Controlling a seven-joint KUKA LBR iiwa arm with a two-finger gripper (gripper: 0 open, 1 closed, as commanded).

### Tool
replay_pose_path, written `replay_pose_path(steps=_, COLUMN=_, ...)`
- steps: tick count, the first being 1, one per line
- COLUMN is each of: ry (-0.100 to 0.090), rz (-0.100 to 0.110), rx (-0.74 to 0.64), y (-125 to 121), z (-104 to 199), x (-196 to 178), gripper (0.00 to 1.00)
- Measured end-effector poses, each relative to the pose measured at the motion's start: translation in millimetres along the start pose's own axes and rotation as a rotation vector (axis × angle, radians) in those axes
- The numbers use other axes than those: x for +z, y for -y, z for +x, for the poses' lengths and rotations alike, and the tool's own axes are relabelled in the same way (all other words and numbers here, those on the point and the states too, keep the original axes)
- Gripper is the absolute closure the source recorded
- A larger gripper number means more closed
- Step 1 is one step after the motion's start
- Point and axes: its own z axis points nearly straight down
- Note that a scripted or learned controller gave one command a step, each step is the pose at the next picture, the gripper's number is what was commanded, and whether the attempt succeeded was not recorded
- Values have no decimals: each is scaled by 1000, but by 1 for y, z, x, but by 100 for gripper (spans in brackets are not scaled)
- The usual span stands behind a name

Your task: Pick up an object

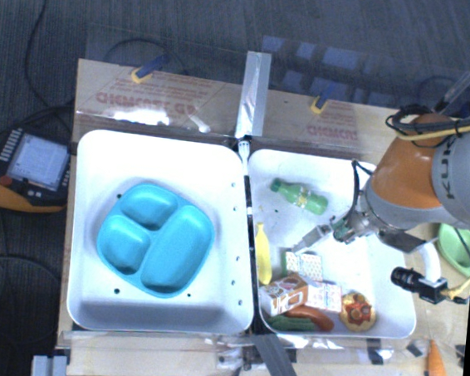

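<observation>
One arm is in play, reaching into the right bin [256,185] from its right side, and its hand [303,243] hangs low over the bin floor; whether that hand is released or clenched I cannot tell, and nothing shows gripped in it. The closest candidate is the small patterned packet [307,266], just below the hand and toward the bin's front wall, lying roughly flat. A green bottle [299,196] lies on its side toward the back wall, long axis across the bin. I'd judge the packet the shorter drop. The yellow banana [261,252] hugs the left wall.
</observation>
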Motion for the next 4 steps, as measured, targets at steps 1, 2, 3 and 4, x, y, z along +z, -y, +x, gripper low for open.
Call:
replay_pose_path(steps=1, ry=4, rz=-11, rx=-46, y=-67, z=-13, x=37, gripper=0)
replay_pose_path(steps=2, ry=4, rz=-18, rx=-47, y=-70, z=-13, x=25, gripper=100)
replay_pose_path(steps=3, ry=1, rz=0, rx=117, y=-100, z=20, x=-81, gripper=100)
replay_pose_path(steps=4, ry=1, rz=2, rx=139, y=-108, z=53, x=-69, gripper=100)
